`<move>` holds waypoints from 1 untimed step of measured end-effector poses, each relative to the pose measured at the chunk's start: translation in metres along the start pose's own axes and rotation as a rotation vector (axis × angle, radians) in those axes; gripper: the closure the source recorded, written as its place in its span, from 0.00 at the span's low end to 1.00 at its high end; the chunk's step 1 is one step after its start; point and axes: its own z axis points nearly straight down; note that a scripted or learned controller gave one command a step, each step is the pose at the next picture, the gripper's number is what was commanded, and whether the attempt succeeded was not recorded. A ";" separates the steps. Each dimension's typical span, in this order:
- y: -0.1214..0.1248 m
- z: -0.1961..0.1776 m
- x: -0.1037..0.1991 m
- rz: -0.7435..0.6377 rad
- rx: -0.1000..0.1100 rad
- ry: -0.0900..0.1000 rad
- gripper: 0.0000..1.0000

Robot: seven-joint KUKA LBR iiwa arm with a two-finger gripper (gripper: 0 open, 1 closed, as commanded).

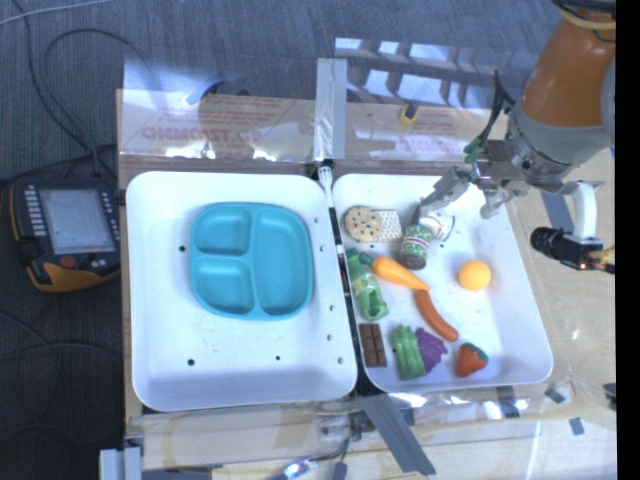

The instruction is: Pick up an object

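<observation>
Right bin (520, 268) rim (far edge) sits beneath hand (462, 196)

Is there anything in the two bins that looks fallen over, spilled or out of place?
Nothing spilled. The small can in the right bin seems tilted, leaning toward the cookie. The blue plate lies flat in the left bin.

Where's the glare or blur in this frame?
Camera view: glare on the clear panels behind the bins and along the front edge; the white right bin looks nearly blown out; the gripper appears slightly soft; the blue tray looks evenly lit.
</observation>
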 end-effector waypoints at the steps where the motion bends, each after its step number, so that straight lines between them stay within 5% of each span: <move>1: -0.066 0.135 -0.022 -0.281 0.000 0.001 0.00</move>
